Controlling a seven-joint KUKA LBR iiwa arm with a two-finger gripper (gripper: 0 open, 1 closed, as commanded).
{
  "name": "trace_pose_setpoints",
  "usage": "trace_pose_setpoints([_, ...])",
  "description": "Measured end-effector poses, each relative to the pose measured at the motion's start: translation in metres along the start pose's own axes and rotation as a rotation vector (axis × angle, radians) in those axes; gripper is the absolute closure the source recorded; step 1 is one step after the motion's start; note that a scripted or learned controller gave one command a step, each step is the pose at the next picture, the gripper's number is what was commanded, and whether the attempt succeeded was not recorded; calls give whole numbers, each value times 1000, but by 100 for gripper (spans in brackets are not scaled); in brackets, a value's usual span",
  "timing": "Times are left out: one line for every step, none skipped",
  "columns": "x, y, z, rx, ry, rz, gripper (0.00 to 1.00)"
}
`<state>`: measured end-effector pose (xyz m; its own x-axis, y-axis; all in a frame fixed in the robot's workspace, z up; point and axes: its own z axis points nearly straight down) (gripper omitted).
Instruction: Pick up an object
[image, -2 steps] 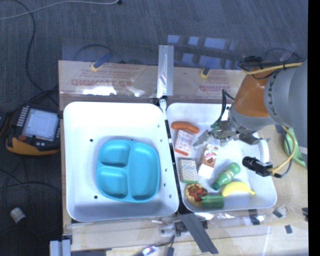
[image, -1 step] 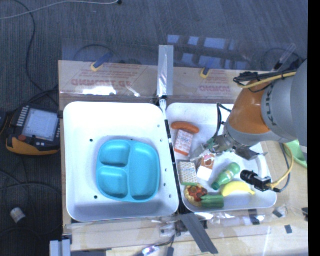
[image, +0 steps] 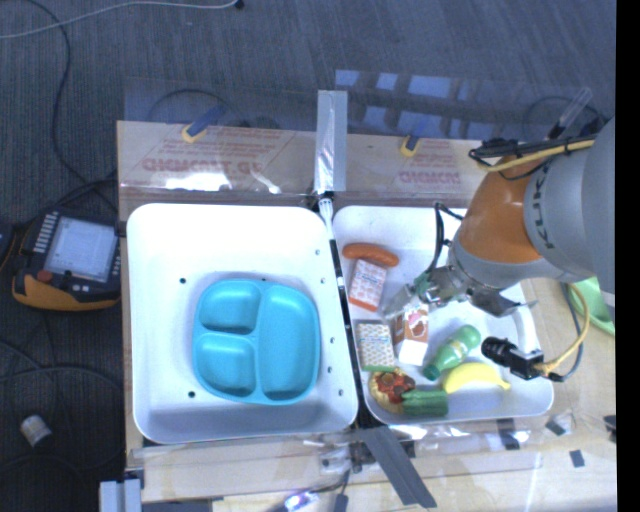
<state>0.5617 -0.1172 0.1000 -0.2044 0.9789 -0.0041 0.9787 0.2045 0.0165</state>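
Grey arm (image: 560, 215) low over right bin (image: 530, 400), gripper (image: 425, 290) near carton (image: 413, 327); can't tell grip state, nothing visibly lifted yet.

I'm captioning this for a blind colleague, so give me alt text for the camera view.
A grey and orange robot arm reaches from the right over the right bin, which holds a banana, a green bottle, a sausage and small packets. The left bin holds a blue divided plate.
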Motion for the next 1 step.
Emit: trace_pose_setpoints([-22,39,10,4,1,34,100])
